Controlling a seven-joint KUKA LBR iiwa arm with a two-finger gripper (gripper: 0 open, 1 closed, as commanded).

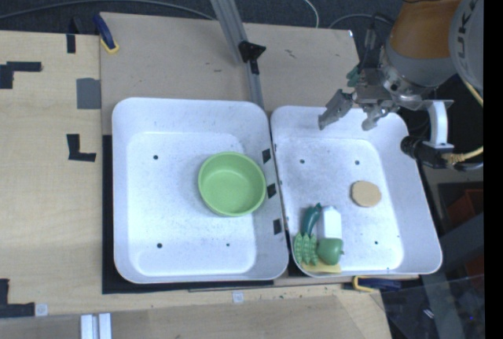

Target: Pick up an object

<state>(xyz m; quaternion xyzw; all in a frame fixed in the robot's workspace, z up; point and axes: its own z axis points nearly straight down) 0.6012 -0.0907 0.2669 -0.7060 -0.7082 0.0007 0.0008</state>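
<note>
The grey two-finger gripper hangs with jaws spread and nothing between them, over the far edge of the right white plastic bin. Nearer in that bin lies a flat round tan disc, probably light, stiff and thin, so the jaws should pinch across its rim.

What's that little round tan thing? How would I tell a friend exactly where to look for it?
Start at the right bin, the one under the gripper. The round tan disc lies flat on the bin's floor toward its right side, on its own. Its neighbours, a cluster of green and white toys, crowd the near left corner; the disc alone is plain, flat and tan.
</note>
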